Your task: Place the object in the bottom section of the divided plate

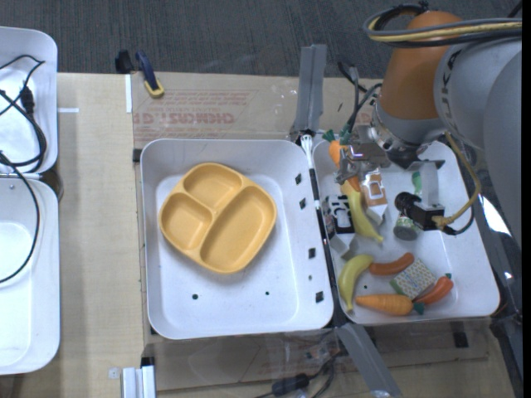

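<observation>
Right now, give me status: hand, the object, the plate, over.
Hand low over the right bin, at a banana; grip state unclear. Divided plate in left bin, all sections bare. Second banana, carrots, sausage crowd nearby.

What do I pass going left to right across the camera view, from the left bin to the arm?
Left bin wall → yellow divided plate → divider between the bins → lower banana → orange sausage → checkered sponge → grey arm.
</observation>
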`<state>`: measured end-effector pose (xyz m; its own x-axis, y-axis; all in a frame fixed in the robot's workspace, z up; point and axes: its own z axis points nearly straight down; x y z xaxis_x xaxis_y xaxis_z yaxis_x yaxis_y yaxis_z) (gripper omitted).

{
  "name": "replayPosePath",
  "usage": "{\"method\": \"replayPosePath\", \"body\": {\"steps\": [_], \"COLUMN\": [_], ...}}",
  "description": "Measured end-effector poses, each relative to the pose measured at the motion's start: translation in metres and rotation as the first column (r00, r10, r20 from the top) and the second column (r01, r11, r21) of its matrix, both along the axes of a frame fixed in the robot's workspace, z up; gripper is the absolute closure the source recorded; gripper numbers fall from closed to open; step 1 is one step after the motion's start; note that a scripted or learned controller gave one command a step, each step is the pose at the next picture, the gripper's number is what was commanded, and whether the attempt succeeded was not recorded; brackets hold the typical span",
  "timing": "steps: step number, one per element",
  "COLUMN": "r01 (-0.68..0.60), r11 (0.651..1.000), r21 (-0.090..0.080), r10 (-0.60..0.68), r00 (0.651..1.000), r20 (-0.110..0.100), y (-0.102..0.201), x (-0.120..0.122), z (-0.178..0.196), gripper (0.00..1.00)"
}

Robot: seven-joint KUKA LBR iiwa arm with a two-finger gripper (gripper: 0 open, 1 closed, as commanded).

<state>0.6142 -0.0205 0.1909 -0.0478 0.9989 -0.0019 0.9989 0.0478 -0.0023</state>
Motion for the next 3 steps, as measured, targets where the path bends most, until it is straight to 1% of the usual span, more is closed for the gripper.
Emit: {"method": "replayPosePath", "body": {"steps": [1, 2, 3], "r01": [-0.181, -0.293, -0.293], "r11": [0.984, 0.956, 0.956], "r21": [0.001, 0.001, 0.001], "r10": [0.181, 0.293, 0.293], "r00": [0.984, 0.956, 0.956], "r20": [0.001, 0.0, 0.0], "y": [0.053, 0.114, 0.113], "x": [0.015, -0.03, -0.03], "z": [0.0, 0.0, 0.0], "gripper": [1.0, 1.0, 0.0]}}
